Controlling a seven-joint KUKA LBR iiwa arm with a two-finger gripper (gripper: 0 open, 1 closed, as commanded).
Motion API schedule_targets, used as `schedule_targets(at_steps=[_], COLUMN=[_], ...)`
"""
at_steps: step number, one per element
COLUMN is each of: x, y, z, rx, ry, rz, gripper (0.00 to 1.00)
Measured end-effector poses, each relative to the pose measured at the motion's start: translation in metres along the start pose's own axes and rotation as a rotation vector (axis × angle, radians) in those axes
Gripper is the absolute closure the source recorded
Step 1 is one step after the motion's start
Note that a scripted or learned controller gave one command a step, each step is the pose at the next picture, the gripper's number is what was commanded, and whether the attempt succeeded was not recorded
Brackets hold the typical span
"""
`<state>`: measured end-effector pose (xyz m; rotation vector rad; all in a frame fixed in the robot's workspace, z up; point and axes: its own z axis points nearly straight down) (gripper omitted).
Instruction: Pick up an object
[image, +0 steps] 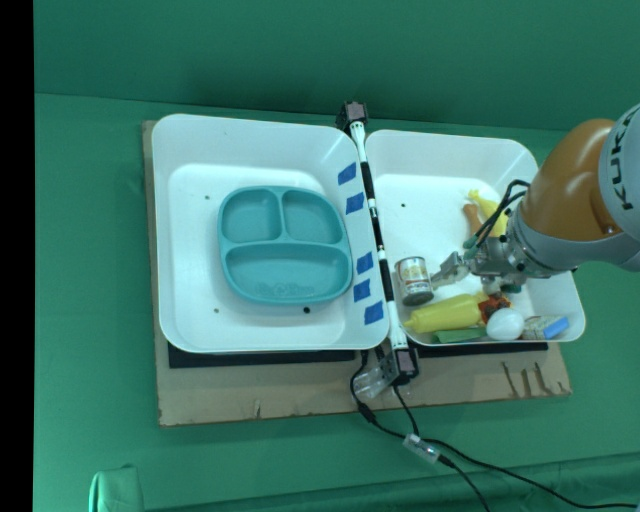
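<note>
Bench: green cloth (90, 250) under two white bins.
Left bin (190, 140): teal divided plate (284, 245).
Right bin (430, 160): small can (413, 280), yellow bottle (445, 313), white egg (505, 324), near the front wall.
Gripper (452, 268): low beside the can; finger state cannot be told.

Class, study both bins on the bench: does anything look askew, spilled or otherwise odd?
Nothing looks spilled or broken. The small can lies tipped over in the right bin, beside a heap of items crowded in its near corner, including a yellow bottle and white egg. The teal divided plate lies flat in the left bin.
</note>
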<state>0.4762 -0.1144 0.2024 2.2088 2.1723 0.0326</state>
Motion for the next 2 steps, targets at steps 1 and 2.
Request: schedule_targets(at_steps=[1,2], x=[-0.054,-0.018], y=[0.042,0.032], z=[0.015,0.016], rx=[0.033,0.018], ry=[0.033,0.004], rz=[-0.02,-0.011], gripper=[0.0,0.0])
